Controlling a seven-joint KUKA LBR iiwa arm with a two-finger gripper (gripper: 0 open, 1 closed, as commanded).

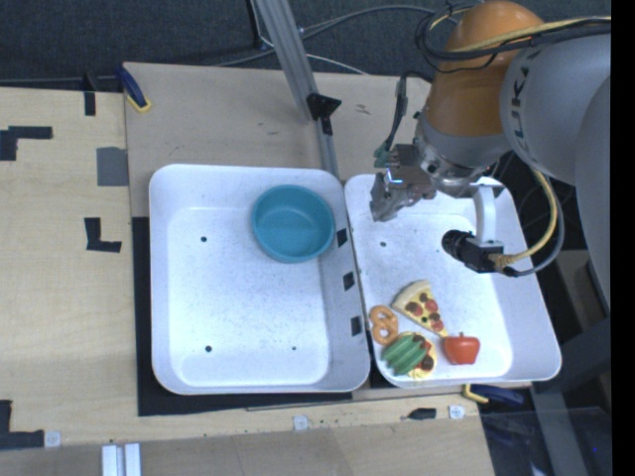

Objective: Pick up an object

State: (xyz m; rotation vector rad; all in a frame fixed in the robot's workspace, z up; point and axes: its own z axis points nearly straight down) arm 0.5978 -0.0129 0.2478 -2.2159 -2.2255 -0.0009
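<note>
So the stuff worth grabbing is all bunched in the lower part of the right white plastic bin [526, 296], lower right of centre in the frame: a wedge-shaped toy pizza slice with red dots [420, 304], a small brown toy pretzel [383, 319] just left of it, a green toy vegetable piece [405, 352] below those, and a little red toy tomato or pepper [461, 347] at the right of the group. They sit close together, some look like they touch. The end effector [389, 202] hangs over the upper left corner of that same bin, well apart from the pile, with nothing between its fingers as far as I can see, but whether it's open or closed I honestly can't tell from this angle. Looks to me like the approach step, no pick made. Next move needs travel down-frame toward the toys, then a descent onto one, probably the tomato since it stands off a bit. The round blue plastic bowl [292, 223] sits in the left white bin [198, 345], upper right part, on the wooden counter [60, 296].
</note>
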